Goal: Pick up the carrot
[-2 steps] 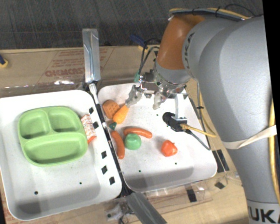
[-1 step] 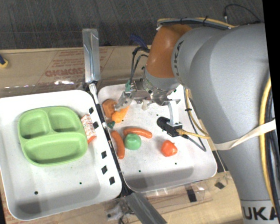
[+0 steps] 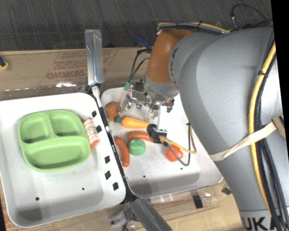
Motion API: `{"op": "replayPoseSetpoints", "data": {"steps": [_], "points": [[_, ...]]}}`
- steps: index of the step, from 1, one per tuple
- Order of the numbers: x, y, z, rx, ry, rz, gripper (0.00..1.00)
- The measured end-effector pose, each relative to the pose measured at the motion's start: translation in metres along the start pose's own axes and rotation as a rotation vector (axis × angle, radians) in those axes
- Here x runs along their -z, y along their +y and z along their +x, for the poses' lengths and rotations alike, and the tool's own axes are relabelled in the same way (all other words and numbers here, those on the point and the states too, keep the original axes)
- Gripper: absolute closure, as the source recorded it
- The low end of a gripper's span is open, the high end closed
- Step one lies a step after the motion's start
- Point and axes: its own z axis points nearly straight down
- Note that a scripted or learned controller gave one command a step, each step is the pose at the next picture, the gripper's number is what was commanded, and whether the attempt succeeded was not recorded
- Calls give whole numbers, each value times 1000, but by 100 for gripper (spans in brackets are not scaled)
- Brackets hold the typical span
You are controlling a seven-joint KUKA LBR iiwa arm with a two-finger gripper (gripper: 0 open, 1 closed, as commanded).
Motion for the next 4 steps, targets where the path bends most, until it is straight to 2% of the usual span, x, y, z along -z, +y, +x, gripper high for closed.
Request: {"op": "replayPoseSetpoints", "data": {"steps": [1, 2, 3, 4], "points": [[-2, -17, -14, -163, -1, 7, 0], [8, -18, -13, -158, -1, 12, 100], [69, -21, -102, 340, -1, 0, 100], [-1, -60, -13, 250, 0, 4, 100]]}}
